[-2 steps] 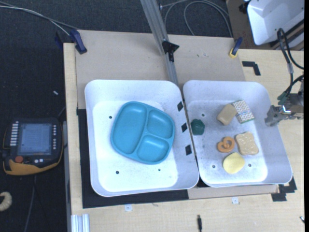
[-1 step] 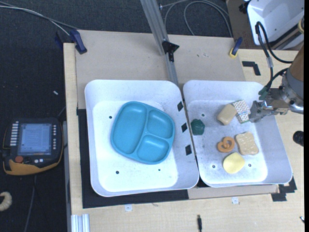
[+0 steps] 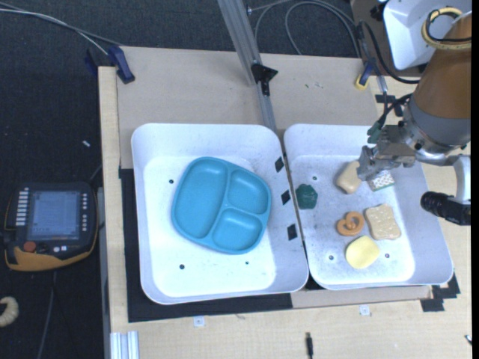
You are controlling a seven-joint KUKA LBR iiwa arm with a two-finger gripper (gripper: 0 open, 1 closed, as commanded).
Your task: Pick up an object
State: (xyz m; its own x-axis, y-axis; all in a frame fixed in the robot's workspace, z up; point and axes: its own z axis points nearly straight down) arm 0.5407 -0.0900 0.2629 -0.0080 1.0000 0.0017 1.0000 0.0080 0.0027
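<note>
I've got the gripper low beside the tan chunk in the rt bin; can't tell its state; approach step; next needs centring.

The grey arm with its orange band reaches in from the right, wrist bent downward. Its two-finger metal gripper hangs low, pointing down and leftward.

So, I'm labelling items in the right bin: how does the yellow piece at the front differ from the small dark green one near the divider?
The yellow piece is pale, bright and rounded; the green piece is dark and lumpier. The yellow piece looks clearly larger. It lies at the right bin's front, beside the orange ring; the green piece sits alone by the divider. Both rest loose on the bin floor, apart from the gripper.
</note>
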